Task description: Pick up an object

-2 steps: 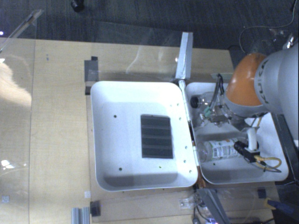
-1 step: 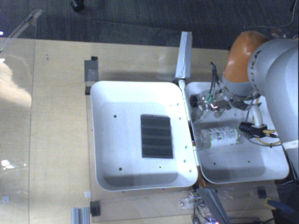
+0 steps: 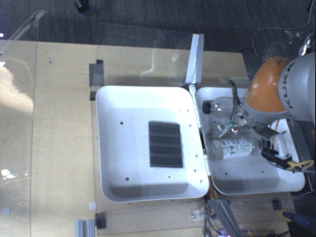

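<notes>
KUKA arm works over the right bin (image 3: 256,179) in search of a pick.

The gripper (image 3: 232,127) hangs low among clear plastic bottles, one lying on its side (image 3: 232,148) just below it, another near the far wall (image 3: 217,106); whether anything is grasped I cannot tell from here. A dark ribbed block (image 3: 165,144) sits alone in the left bin (image 3: 123,107). A clean grab likely means closing across the bottle's narrow width, not along it.

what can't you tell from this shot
- Camera view: whether the gripper holds anything; the grey arm with the orange band covers it.
- Clear plastic bottle lying in the right white bin: its label is too small to read.
- Second clear bottle with a dark cap: partly behind the arm.
</notes>
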`<state>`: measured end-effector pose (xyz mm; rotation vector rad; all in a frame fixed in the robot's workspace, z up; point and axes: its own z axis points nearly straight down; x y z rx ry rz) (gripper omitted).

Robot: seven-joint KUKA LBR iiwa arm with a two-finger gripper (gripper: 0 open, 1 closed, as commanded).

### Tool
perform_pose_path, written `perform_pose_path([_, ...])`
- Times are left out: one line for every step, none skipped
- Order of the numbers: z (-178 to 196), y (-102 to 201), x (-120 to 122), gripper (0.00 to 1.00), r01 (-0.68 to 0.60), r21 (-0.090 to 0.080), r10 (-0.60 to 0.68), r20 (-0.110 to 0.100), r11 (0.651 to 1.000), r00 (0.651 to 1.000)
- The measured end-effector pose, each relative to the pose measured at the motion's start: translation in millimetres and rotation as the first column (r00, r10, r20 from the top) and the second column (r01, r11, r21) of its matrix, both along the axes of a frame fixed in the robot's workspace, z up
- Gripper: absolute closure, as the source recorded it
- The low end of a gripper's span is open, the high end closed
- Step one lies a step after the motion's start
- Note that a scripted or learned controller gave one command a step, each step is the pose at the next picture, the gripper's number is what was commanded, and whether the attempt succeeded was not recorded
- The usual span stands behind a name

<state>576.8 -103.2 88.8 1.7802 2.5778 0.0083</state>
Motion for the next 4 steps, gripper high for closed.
perform_pose_path([13.0,1.3,3.3,1.00,0.000,0.001,0.000,0.010,1.000,1.000])
perform_pose_path([98.9,24.5,78.3,1.00,-0.108,-0.001,0.108,-0.001,0.994,0.994])
perform_pose_path([98.7,24.6,78.2,0.00,-0.108,0.000,0.108,-0.001,0.994,0.994])
perform_pose_path([9.3,1.0,88.7,0.00,-0.226,0.004,0.226,-0.020,0.974,0.974])
